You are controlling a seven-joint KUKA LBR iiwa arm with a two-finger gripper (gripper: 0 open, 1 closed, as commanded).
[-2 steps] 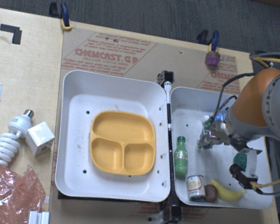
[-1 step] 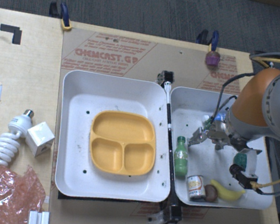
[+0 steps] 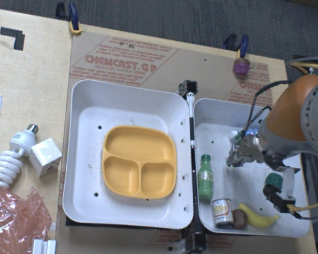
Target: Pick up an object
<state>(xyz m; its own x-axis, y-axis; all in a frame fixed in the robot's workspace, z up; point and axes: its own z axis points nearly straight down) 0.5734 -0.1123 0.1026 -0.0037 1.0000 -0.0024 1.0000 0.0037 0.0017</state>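
Note:
My gripper (image 3: 236,158) hangs low over the middle of the right bin (image 3: 221,133), and nothing shows in its grasp. A green bottle (image 3: 205,175) lies just left of it, near the bin's left wall. At the bin's front lie a small can (image 3: 221,212), a brown round thing (image 3: 240,220) and a yellow banana (image 3: 258,217). A teal object (image 3: 274,182) sits to the right, under the arm's wrist. The orange band of the arm (image 3: 290,111) rises at the back right.
The left bin (image 3: 76,140) holds a yellow divided tray (image 3: 139,162). On the bench to the left lie a spiral light bulb (image 3: 10,160), a white cube (image 3: 45,156) and a crumpled pink bag (image 3: 9,222). A purple item (image 3: 241,66) sits behind the right bin.

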